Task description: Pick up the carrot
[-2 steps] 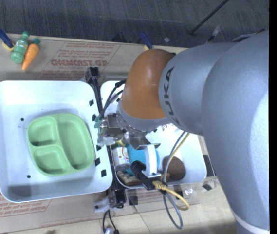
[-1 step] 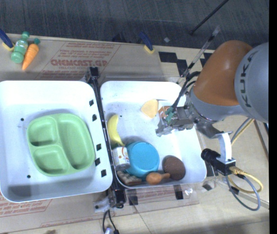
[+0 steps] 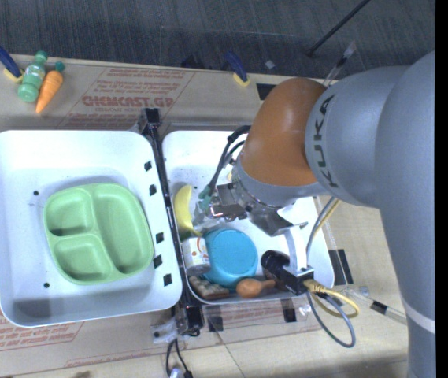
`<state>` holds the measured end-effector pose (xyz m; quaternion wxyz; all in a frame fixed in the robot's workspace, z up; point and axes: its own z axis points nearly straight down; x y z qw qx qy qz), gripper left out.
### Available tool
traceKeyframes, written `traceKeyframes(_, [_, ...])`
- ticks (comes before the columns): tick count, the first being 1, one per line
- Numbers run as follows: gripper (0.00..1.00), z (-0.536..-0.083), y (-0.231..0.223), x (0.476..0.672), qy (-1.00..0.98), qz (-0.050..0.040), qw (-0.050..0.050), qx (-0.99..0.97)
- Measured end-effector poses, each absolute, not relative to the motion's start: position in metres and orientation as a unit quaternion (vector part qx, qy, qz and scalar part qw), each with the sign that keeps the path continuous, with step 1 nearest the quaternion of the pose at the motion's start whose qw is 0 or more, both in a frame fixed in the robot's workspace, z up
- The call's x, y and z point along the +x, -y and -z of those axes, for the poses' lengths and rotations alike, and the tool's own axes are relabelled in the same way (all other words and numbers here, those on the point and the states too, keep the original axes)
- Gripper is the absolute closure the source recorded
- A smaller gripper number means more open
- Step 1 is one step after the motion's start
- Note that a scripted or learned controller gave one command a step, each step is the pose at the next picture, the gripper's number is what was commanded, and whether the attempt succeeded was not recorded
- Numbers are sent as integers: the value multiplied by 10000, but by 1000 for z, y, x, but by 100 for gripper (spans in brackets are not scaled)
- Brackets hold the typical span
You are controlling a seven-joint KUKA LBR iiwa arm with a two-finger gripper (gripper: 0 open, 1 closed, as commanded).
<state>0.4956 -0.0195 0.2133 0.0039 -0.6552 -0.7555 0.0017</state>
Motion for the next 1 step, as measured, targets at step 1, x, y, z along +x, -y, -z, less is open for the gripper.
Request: traceKeyframes(1, [100, -221, -21, 476, 6194, -27, 30, -7851])
